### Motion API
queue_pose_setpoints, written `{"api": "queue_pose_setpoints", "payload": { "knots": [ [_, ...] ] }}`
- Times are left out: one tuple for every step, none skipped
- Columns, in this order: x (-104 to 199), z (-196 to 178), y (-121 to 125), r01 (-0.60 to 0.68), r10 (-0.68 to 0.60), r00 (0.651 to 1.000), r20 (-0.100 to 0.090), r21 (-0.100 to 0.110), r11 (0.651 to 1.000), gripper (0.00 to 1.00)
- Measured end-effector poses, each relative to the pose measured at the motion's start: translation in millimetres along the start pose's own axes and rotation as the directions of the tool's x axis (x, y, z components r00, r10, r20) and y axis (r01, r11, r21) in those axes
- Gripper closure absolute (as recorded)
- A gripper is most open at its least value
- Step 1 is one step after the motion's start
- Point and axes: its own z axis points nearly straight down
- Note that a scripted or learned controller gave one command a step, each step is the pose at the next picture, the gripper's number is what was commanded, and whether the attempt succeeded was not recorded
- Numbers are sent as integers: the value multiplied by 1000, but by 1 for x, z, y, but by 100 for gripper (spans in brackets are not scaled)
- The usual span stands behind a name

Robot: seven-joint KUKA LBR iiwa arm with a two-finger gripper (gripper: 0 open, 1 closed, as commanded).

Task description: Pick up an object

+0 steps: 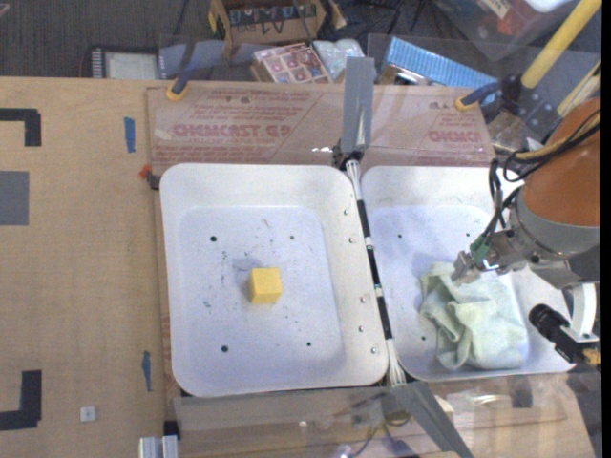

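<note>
Crumpled pale cloth (474, 318) in right bin (420, 208), pincer (470, 263) touching its top edge

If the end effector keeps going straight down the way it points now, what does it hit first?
Most likely the crumpled pale green cloth in the right bin; the end effector sits at its upper edge, though height is unclear.

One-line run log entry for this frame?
gripper: at crumpled pale green cloth, right white bin | small yellow cube: left white bin | grasp: unconfirmed
</note>
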Motion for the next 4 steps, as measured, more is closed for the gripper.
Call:
{"api": "queue_pose_setpoints", "payload": {
  "knots": [
    [-31, -11, -11, -50, 50, 999, 1, -1, 999, 100],
    [-104, -34, -32, -253, 253, 967, 2, 0, 967, 100],
    [-109, -65, -42, -424, 424, 905, 2, -1, 905, 100],
    [-117, -7, -19, -557, 557, 830, 0, 4, 830, 100]
  ]
}}
